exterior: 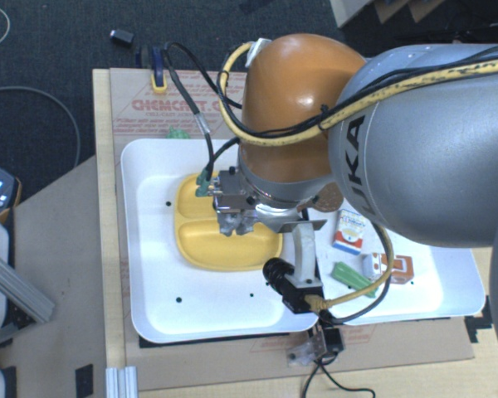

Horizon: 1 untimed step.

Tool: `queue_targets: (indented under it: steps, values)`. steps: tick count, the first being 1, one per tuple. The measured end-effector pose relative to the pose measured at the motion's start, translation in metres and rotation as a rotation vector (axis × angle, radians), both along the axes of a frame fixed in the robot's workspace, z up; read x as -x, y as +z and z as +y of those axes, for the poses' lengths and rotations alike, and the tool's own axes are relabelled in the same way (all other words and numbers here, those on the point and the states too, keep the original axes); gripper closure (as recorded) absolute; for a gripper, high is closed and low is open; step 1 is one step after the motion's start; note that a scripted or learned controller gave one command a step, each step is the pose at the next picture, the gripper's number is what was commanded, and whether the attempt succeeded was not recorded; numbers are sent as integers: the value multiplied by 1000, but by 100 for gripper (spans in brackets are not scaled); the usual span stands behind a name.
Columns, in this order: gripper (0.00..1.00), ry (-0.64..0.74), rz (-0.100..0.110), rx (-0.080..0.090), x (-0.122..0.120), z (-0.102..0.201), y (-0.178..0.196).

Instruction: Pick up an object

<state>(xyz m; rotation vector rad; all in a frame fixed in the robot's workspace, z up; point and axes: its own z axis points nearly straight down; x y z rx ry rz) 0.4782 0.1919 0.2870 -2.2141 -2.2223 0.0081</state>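
A yellow, rounded plastic object [212,243] lies in the left bin [153,222], toward its right side. The arm's orange band and wrist hang directly over it and cover its upper right part. The gripper [232,214] sits low over the yellow object, its tips hidden under the wrist hardware. In the right bin [448,293] lie a small white carton with red and blue print [349,229], a green stick-like piece [353,276] and a small item with orange print [394,266].
The big grey arm link covers most of the right bin. Black and yellow cables loop around the wrist. A brown board with red lettering [149,104] lies under the bins. A bracket and cable clamp [295,284] hang at the divider between the bins.
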Motion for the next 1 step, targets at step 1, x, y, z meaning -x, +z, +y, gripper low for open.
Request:
queue_targets:
  steps: [1]
  values:
    - [100,-9,-18,-1,-38,-68,100]
